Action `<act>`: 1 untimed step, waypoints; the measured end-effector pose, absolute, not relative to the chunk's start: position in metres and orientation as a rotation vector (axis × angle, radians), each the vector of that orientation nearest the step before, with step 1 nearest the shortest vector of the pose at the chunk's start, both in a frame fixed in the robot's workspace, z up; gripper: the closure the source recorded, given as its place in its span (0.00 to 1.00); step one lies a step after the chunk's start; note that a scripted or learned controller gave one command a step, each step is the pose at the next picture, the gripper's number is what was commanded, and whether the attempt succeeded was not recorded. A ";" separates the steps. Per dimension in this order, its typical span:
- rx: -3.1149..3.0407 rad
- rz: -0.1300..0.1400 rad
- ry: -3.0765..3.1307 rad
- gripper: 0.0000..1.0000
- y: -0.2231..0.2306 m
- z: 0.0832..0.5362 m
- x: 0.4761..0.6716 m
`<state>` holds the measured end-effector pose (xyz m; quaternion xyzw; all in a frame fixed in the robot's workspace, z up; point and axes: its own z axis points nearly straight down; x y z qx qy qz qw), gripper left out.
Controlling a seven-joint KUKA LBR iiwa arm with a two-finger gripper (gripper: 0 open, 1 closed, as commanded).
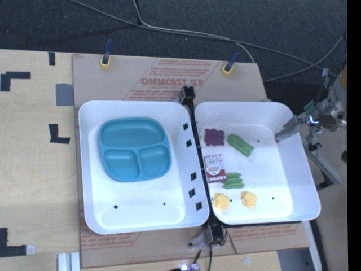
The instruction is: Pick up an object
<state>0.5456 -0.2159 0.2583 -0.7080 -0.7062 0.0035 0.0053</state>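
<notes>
Sitting nearest, at the near end of the right bin point(293, 205): two yellow toy pieces point(221, 201) and point(249, 199), side by side, apart from each other. Lying just beyond them, a small green pod cluster point(233, 180), touching or almost touching a red-and-white packet point(215, 167) beside the bin's left wall. Resting farther back, a green bean-shaped toy point(240, 145), tilted, and a purple grape-like piece point(214, 136) to its left, slightly apart. Occupying the far half of the left bin point(90, 168), a teal divided plate point(135, 149). Hovering at the right bin's far right rim, gripper point(286, 130), grasping nothing, well apart from every toy; finger opening impossible to judge at this angle.
</notes>
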 end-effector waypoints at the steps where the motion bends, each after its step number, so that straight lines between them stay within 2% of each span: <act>1: -2.220 0.002 -2.222 0.00 -0.215 0.265 0.548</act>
